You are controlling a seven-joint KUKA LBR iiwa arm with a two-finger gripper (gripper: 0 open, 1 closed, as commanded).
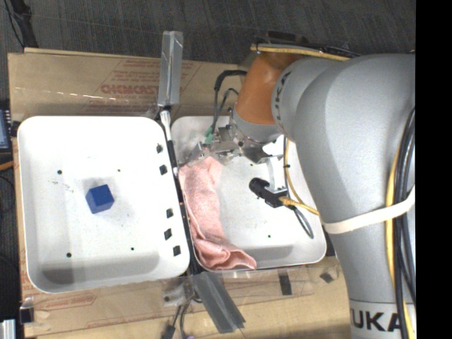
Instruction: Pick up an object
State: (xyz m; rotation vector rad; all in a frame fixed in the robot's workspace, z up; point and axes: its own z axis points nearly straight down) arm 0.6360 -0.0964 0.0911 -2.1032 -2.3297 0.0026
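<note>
Grey arm's jaws [217, 144] are down in the right white bin [282, 249], right at the top of the crumpled pink cloth [205, 207]; can't tell their state. Small blue cube [99, 198] is in the left white bin [42, 147].

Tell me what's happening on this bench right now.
A grey KUKA arm reaches in from the right and has its gripper down in the right bin, at the upper end of a pink cloth that lies along that bin's left wall. Whether it has hold of the cloth cannot be told. A blue cube sits alone in the left bin.
</note>
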